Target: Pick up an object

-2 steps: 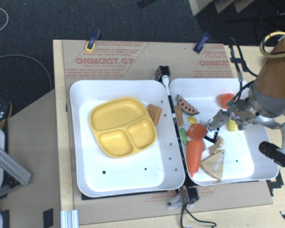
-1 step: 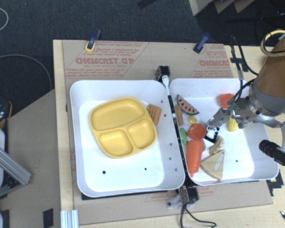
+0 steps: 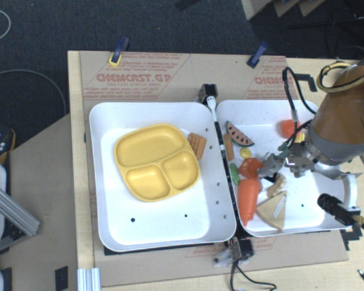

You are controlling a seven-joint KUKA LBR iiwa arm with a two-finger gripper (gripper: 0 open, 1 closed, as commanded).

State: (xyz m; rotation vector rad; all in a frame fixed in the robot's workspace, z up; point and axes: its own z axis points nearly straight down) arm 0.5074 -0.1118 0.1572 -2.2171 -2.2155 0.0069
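- Toy carrot [image 3: 249, 199] lying lengthwise in the right bin [image 3: 303, 223], hard against its left wall, leafy green end [image 3: 234, 173] pointing away toward the back.
- Gripper [image 3: 278, 165] down low just right of the carrot's top, hovering over the cluster of toys; can't tell whether open or closed, too murky in there, and nothing clearly seen clamped.
- Crowded all around it: red tomato-ish piece [image 3: 250, 167] touching the carrot's top, small yellow bit [image 3: 246, 153] just behind that, tan wedge [image 3: 272, 210] right beside the carrot's lower half, pale little chunk [image 3: 275, 185] between wedge and gripper.
- Further back: watermelon slice [image 3: 239, 134] near the left wall, brown stick-shaped thing [image 3: 229, 147] leaning along the divider, orange-red lump [image 3: 286, 127] by itself toward the back right, partly behind a black cable [image 3: 291, 99].
- Grey arm [image 3: 343, 120] with the orange band covering the bin's right side.
- Over in the left bin [image 3: 158, 229]: yellow three-compartment plate [image 3: 156, 161], brown waffle-looking piece [image 3: 197, 144] touching its right rim.
- Underneath both, a brown cardboard sheet [image 3: 170, 77] with red print, held by two clips [image 3: 117, 52] at the back edge; dark carpet [image 3: 48, 17] all around.
- Count: two bins, one plate, one carrot, one watermelon slice, one wedge, two clips.
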